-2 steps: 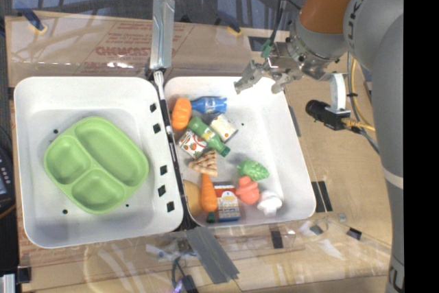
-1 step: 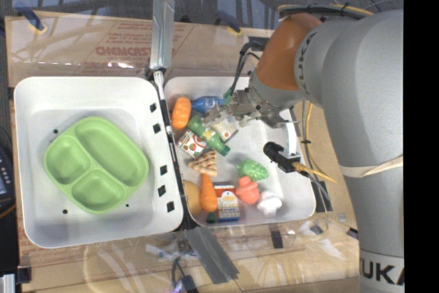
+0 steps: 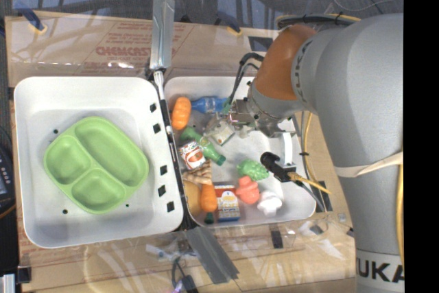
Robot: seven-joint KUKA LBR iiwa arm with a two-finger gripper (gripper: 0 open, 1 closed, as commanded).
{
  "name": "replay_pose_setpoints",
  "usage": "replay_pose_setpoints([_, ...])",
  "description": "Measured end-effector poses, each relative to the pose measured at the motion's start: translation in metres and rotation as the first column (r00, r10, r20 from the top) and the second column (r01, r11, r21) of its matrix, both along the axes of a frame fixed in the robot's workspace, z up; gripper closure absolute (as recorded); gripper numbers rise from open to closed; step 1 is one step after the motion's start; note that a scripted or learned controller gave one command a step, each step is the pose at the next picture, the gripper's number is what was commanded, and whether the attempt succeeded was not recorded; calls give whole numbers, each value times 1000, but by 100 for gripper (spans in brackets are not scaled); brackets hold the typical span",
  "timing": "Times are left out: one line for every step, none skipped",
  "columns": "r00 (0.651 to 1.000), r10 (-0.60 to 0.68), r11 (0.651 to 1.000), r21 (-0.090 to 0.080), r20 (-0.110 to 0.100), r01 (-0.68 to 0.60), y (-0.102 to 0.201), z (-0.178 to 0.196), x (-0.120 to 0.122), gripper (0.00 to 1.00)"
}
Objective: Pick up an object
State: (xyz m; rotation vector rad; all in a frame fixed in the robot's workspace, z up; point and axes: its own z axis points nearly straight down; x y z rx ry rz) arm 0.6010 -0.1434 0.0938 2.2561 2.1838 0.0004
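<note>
**Fingers low over the crowded right bin, next to a green bottle**

Reaching in from the view's right with the grey arm (image 3: 343, 99), over the upper middle of the right bin (image 3: 306, 211). Fingers (image 3: 221, 125) directed toward the view's lower left. Cannot tell whether apart or together: too small, and partly hidden under the wrist.

Just beside the tips, on the lower left side: a green bottle (image 3: 208, 146), lying tilted on the bin floor. Cannot tell if touching it or slightly apart.

Near the fingers, toward the far wall: a blue bottle (image 3: 206, 105), lying on its side. Further left, against the wall next to the other bin: an orange carrot-shaped toy (image 3: 180, 113).

Directly under the green bottle in the view: a small can (image 3: 195, 157) with a red and white label. Toward the near wall, well apart from the fingers: a second orange toy (image 3: 209, 197), a small carton (image 3: 227, 203), a pink piece (image 3: 248, 191), a white piece (image 3: 269, 203) and, a little above these, a green leafy toy (image 3: 252, 170).

In the left bin (image 3: 27, 99), well apart from everything else: a green divided plate (image 3: 96, 162), flat on the floor. Both bins side by side on the tabletop (image 3: 82, 38).
</note>
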Motion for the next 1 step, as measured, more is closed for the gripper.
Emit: replay_pose_setpoints([1000,3,1000,1,-4,-3,0,9,-1,100])
